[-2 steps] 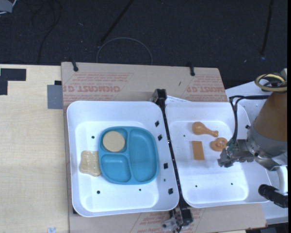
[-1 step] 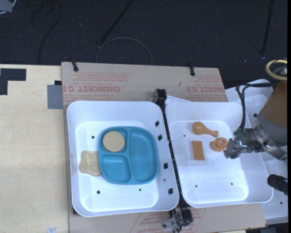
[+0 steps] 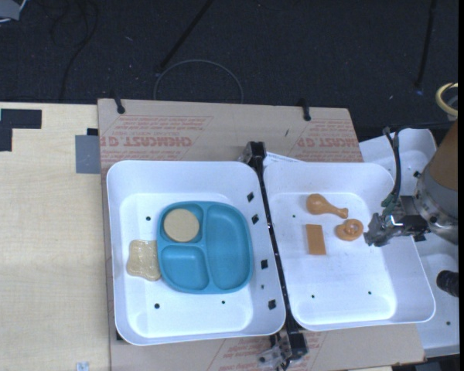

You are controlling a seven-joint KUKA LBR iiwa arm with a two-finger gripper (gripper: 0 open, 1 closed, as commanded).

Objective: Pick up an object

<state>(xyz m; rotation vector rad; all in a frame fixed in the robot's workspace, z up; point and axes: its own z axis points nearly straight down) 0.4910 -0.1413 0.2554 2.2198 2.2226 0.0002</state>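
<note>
In the right bin (image 3: 348, 300) lie three small things: an orange drumstick-shaped piece (image 3: 325, 205), an orange round piece (image 3: 349, 229) and a brown rectangular block (image 3: 315, 239). My gripper (image 3: 377, 232) reaches in over the right side of this bin, just right of the orange round piece and close to it. Nothing shows in its grasp.
The left bin (image 3: 131, 199) holds a blue divided tray (image 3: 216, 253) with a round tan disc (image 3: 180, 225) in its upper left compartment. A pale tan slice (image 3: 143, 259) lies beside the tray's left edge. A black divider (image 3: 267, 238) runs between the bins.
</note>
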